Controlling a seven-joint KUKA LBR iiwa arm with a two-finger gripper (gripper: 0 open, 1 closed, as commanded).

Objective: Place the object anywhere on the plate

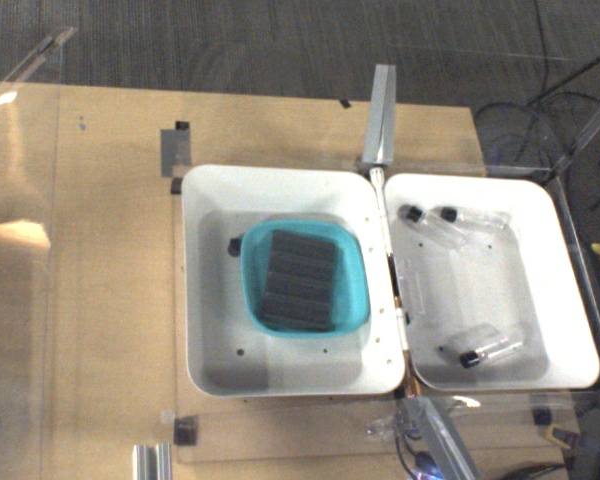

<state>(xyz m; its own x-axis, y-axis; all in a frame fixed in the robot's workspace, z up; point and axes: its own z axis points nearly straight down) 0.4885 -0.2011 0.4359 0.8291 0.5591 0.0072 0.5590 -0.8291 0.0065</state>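
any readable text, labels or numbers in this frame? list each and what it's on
None can be read.
Dark ridged block on the teal plate: ridges, no lettering.
Clear tubes with black caps in the right bin: any markings too small to tell.
Left bin: plain white.

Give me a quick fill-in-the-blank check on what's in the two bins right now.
1. The turquoise plate sits in the ____ bin.
2. The dark ridged block lies ____ the plate.
3. The right bin holds ____ clear tubes with black caps.

Missing words: left; on; three
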